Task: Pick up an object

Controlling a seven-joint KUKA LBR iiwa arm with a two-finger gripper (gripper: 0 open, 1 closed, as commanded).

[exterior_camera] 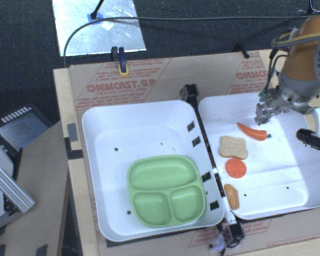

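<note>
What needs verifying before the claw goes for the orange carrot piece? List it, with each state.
1. Target in view: orange carrot piece lies in the right bin. Ok.
2. Claw position: close above the carrot's upper right end. Ok.
3. Claw opening: cannot tell.
4. Neighbours: bread slice lies close below-left of the carrot; contact risk. Cannot tell.
5. Red disc sits apart from the carrot. Ok.
6. Anything already held: cannot tell.
</note>
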